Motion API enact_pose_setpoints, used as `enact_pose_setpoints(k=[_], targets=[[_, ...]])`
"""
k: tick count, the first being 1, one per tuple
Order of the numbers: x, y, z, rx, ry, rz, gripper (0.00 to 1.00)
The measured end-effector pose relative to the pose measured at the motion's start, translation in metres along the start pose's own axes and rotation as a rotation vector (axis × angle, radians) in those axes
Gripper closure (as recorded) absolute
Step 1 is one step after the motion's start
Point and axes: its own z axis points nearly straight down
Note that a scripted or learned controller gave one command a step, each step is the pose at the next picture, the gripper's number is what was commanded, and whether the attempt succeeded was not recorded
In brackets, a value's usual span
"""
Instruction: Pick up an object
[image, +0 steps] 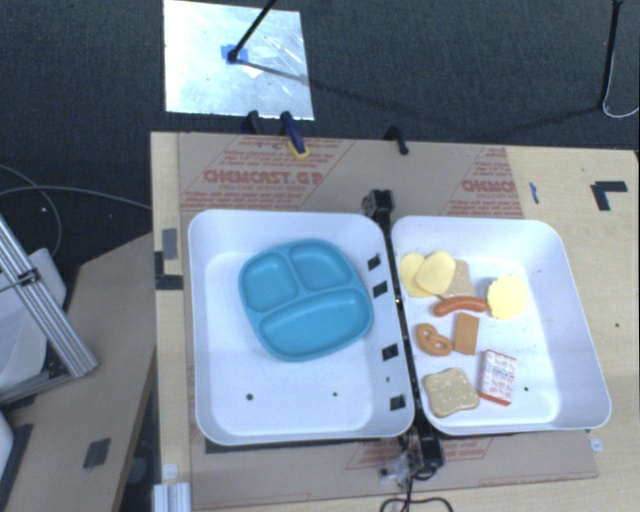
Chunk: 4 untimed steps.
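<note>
Two shallow white bins sit side by side on the desk; the left bin (215, 400) carries a blue divided plate (305, 298) near its middle. Toy food crowds the right bin's (570, 330) left half: yellow chips (436, 272), a sausage (460, 305), a pretzel (434, 339), a toast slice (450, 392) and a red-and-white packet (497, 377) toward its front edge.

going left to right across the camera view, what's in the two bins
left bin → blue divided plate → right bin → pretzel → toast slice → orange cracker → red and white packet → yellow round piece
</note>
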Motion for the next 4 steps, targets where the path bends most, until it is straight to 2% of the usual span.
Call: enact_pose_setpoints(k=[1,2,3,4], targets=[[0.002,-0.003,0.133,0.026,0.011,0.003,0.00],[0.005,-0.011,0.430,0.030,0.012,0.004,0.00],[0.003,-0.006,0.411,0.013,0.006,0.003,1.00],[0.084,-0.005,0.403,0.017,0.012,-0.006,1.00]])
